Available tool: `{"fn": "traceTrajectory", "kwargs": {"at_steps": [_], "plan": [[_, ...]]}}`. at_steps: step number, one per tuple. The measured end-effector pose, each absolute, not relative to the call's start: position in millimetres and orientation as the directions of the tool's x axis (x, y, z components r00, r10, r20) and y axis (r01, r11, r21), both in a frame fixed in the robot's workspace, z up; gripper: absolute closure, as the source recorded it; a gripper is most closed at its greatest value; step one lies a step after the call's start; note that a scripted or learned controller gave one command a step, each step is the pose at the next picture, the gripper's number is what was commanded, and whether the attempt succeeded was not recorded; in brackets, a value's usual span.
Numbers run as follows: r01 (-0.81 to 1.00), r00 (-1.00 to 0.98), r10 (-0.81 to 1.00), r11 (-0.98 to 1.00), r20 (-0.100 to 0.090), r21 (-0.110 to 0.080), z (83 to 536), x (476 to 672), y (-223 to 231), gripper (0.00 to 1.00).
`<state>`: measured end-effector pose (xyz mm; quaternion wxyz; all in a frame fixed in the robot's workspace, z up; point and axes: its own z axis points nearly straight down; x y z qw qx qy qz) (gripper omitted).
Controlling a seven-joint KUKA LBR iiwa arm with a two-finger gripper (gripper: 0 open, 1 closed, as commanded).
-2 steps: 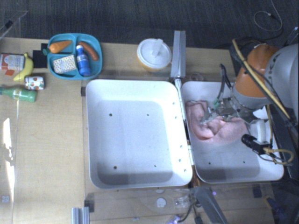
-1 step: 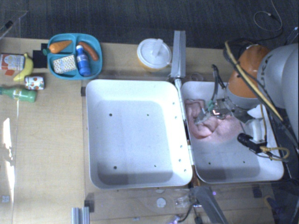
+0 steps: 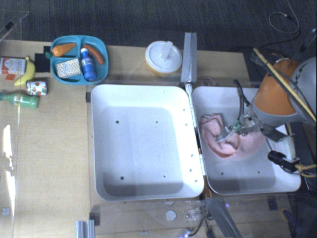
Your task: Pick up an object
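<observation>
One pink cloth (image 3: 225, 139) is seen crumpled in the right bin (image 3: 247, 182). The fingers (image 3: 229, 134) are lowered onto it, presumably for a grasp; whether they are spread or pinching cannot be told.

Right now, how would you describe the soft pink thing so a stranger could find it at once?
Look at the right shallow white bin of the two. Near its left wall lies a crumpled pink cloth, with the gripper over it. It is the one soft, pink thing there.
</observation>
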<state>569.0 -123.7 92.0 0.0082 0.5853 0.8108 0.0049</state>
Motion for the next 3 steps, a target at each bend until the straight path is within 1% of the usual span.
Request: {"fn": "traceTrajectory", "kwargs": {"at_steps": [1,2,3], "plan": [[0.95,-0.311,0.95,0.311,-0.007,0.018,92,597.3,-91,0.0],[0.98,-0.201,0.98,0.201,-0.003,0.006,212,619.6,-121,0.0],[0.971,-0.24,0.971,0.24,-0.004,0.01,97,597.3,-176,0.0]]}}
